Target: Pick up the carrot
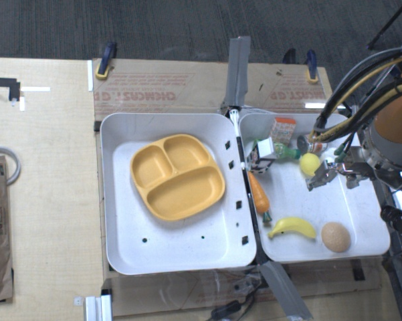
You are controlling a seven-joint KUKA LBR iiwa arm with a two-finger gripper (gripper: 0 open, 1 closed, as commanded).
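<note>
We look down on two shallow white bins that stand side by side on the bench. In the left bin (117, 246) a yellow divided plate (178, 176) with three compartments lies a little turned, near the middle of the bin floor.

The carrot (257, 192) lies in the right bin (364, 249), close along its left wall, just beside the divider between the two bins. Its orange body points up and away from us, and the small green end is at the bottom, near the banana (293, 228). The banana lies just beside the lower end of the carrot, and a brown egg-shaped object (335, 237) rests to the right of the banana, near the front wall.

Further back in the same bin we see a yellow lemon (310, 164), a green object (287, 154) beside it, and a small box with an orange top (283, 128) near the back wall.

The arm comes in from the right, with black and yellow cables above it. The gripper (321, 176) hangs over the right bin, just beside the lemon and well apart from the carrot. We cannot tell from this view how it is set, and we see nothing held in it. The carrot rests on the bin floor, untouched.
</note>
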